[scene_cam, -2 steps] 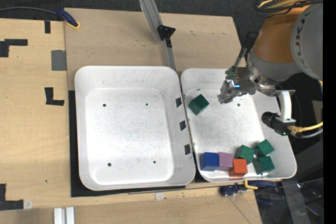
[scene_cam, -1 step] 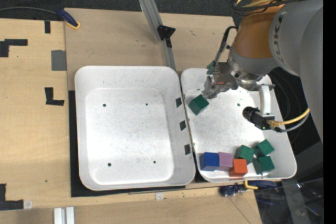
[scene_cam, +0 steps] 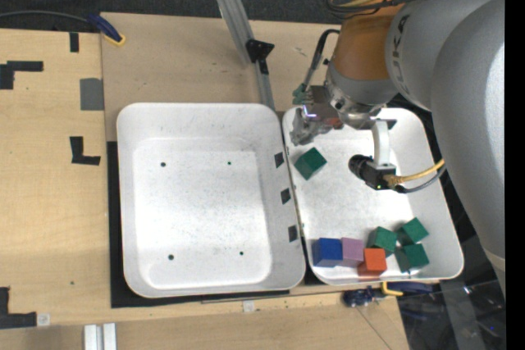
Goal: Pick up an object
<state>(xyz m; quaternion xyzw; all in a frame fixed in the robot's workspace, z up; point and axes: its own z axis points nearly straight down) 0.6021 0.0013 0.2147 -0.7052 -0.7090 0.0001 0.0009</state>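
Green cube (scene_cam: 310,164) sits tilted in the upper part of the right bin (scene_cam: 437,201), near the bin's left wall, well apart from the other blocks. You have the gripper (scene_cam: 309,123) just above it in the view, close to the bin's top-left corner; whether metal touches the cube you cannot tell from this angle. The gripper's state cannot be read either: the wrist hardware hides it, and nothing shows as clamped, so count the cube as not held. Judged step: approach or the start of a descent onto the cube, with the pick itself not yet done. The next move, as you should plan it, calls for lining up over the cube's centre, matching its skewed faces, and coming down without clipping the bin wall just beside it; the cube looks rotated against the bin's edges, so a square approach may nudge it rather than seat on it. Outward from there: the rest of the right bin's load lies along its lower edge, a blue block (scene_cam: 328,251), a lilac block (scene_cam: 353,250), an orange block (scene_cam: 375,260), and three more green blocks (scene_cam: 402,243) clustered touching or nearly so at the lower right. The left bin (scene_cam: 131,201) shows bare white floor with a few dark dots. Both bins sit side by side on the bench (scene_cam: 49,201), rims touching.
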